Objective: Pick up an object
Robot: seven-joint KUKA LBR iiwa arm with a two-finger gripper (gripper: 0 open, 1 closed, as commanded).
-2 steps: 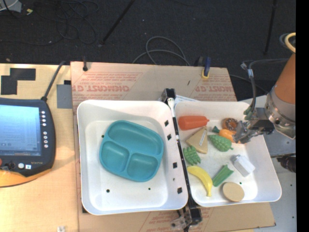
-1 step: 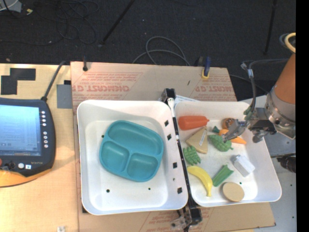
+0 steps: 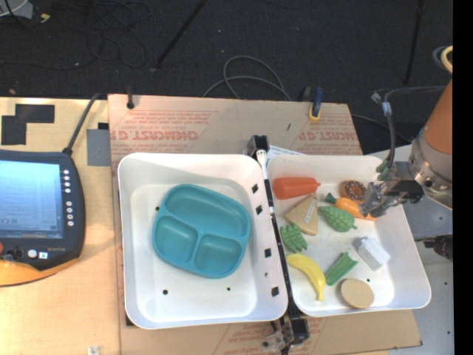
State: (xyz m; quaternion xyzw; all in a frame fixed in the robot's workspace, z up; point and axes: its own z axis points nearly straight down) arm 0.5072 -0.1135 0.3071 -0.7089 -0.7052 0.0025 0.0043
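right bin point(image 3: 414, 287), near to far: round tan disc point(image 3: 358, 293) at 6 o'clock, banana point(image 3: 310, 274) at 7, green pod point(image 3: 340, 267), grey block point(image 3: 371, 253) at 4. centre: cheese wedge point(image 3: 304, 217), leafy green piece point(image 3: 337, 218). far side: red-orange sausage point(image 3: 295, 187) at 11. gripper point(image 3: 375, 200) at 2 o'clock, over an orange item point(image 3: 347, 208); finger spread cannot be told. left bin point(image 3: 140, 302) holds a teal divided plate point(image 3: 201, 229).

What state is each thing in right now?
Gripper: low over the right bin's far right side.
Teal plate: upright, lying in left bin.
Banana: lying flat in right bin.
Handheld screen: lit.
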